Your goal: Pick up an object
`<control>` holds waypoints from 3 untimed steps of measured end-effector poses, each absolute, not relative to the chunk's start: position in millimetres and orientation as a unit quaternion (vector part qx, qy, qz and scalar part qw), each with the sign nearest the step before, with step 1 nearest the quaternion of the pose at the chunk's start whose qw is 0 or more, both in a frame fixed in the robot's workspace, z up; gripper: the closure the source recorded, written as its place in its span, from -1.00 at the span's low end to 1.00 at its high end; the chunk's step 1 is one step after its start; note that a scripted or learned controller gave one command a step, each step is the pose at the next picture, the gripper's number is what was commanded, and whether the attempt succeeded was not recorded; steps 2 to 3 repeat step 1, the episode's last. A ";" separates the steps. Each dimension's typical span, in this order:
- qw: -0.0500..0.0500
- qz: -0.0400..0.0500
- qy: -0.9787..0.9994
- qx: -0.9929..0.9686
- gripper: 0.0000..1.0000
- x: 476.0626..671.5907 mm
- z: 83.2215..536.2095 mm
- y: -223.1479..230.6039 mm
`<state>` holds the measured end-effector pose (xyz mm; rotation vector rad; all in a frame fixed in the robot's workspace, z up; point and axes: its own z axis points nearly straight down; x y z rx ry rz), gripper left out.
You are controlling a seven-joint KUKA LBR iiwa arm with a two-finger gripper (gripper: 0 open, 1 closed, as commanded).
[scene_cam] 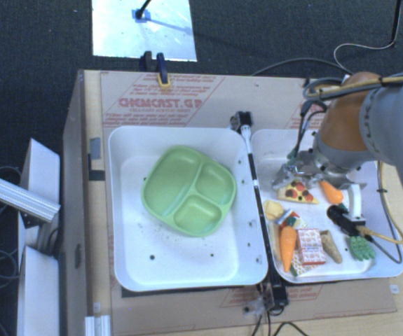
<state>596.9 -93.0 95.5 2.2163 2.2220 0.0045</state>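
From my remote station I look down on a cardboard-topped bench [159,96] carrying two shallow white bins side by side. The left bin [127,257] holds a pale green divided plate [189,190], lying flat near the bin's centre and turned at a slant to the bin's walls.

The right bin [387,275] holds a scatter of toy food. A pizza slice [298,191] lies toward the middle, its long axis running roughly left to right. An orange carrot [287,247] near the bin's left wall lies lengthways from far edge to near edge, tip toward the near edge. A smaller orange piece [332,192] lies tilted just right of the pizza slice. A small red-and-white box [310,247] sits beside the carrot, a green piece [360,246] near the right wall.

The grey arm reaches in from the right, its orange band above the wrist. The gripper [294,171] hangs low over the bin's far half, just above the pizza slice. I cannot tell how its hand is set, or whether it has hold of anything. I judge the pizza slice the likely target, since the toys are loosely strewn and it lies directly beneath.
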 end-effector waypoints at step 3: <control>0.002 0.002 0.708 0.706 1.00 542.3 229.2 -53.6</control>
